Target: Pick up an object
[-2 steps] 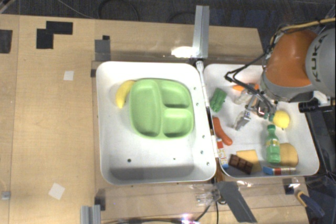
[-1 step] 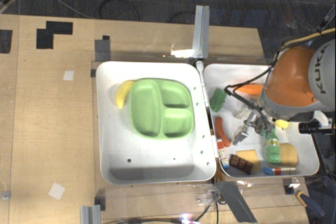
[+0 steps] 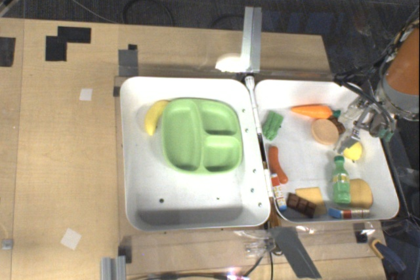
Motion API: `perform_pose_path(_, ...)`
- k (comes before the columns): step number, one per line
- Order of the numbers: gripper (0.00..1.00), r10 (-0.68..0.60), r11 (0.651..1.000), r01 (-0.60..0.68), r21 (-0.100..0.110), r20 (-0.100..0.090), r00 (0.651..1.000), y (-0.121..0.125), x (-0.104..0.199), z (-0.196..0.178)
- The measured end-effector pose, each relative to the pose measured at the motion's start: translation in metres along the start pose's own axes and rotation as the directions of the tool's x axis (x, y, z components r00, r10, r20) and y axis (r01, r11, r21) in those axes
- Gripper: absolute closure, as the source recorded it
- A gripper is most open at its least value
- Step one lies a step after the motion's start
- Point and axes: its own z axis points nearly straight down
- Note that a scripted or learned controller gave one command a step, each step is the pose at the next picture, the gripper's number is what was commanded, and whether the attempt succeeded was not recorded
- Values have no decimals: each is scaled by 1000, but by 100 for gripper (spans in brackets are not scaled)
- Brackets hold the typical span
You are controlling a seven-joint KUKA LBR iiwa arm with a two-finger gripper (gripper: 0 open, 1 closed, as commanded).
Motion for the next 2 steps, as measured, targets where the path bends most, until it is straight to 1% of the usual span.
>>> perform_pose_path(1, 0, -37, 999, 38, -5, 19, 999, -9, 28, 47)
perform_pose_path(2, 0, 59, 998, -59, -8, 28, 998, -18, 49, 46)
